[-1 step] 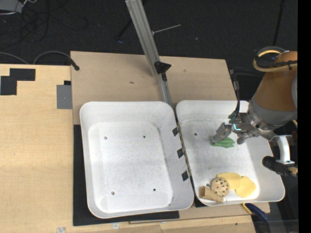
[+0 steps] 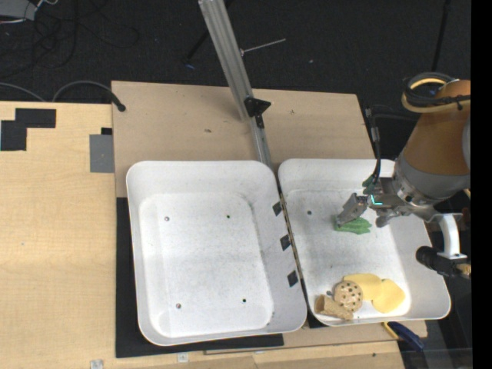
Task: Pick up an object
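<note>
gripper: low in the right bin, fingers spread, one on each side of the green piece; not clamped on it.
green piece: flat on the bin floor, mid-bin, under the fingertips.
other items: cookie and yellow pieces near the front edge.
left bin: bare floor.
progress: approach made; closing and lifting remain, by my judgement.

A light wooden bench top fills the left side, with dark cut-out patches near its upper left corner; a tan board lies behind it. The floor beyond is dark, strewn with cables; a slanted aluminium rail rises from the board's middle.
</note>
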{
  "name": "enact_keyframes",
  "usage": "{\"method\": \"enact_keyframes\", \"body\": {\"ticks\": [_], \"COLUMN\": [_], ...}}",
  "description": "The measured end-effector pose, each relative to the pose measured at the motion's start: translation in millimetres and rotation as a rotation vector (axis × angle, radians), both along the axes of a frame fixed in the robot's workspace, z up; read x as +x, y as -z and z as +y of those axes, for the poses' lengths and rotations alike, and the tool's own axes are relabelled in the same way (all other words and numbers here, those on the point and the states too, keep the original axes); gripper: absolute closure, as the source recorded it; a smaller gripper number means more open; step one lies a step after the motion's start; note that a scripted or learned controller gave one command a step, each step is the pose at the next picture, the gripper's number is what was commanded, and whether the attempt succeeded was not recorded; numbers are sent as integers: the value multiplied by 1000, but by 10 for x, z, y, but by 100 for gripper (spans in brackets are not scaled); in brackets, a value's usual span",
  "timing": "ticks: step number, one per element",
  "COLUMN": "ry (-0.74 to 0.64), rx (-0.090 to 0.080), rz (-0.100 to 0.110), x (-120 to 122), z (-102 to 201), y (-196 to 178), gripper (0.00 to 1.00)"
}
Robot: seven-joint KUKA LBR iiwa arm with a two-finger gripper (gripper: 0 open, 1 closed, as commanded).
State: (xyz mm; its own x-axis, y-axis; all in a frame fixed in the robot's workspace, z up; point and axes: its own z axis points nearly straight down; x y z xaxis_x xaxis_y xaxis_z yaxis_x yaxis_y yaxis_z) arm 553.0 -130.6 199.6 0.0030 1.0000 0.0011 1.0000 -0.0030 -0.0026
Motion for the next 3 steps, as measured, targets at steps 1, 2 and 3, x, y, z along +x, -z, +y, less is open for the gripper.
{"method": "enact_keyframes", "body": {"ticks": [1, 2, 3], "ry": [-2, 0, 6], "rx": [1, 1, 0], "rz": [5, 6, -1], "x": [24, 26, 28], "z": [10, 85, 76], "y": [440, 1063, 1067], "gripper": [0, 0, 0]}}
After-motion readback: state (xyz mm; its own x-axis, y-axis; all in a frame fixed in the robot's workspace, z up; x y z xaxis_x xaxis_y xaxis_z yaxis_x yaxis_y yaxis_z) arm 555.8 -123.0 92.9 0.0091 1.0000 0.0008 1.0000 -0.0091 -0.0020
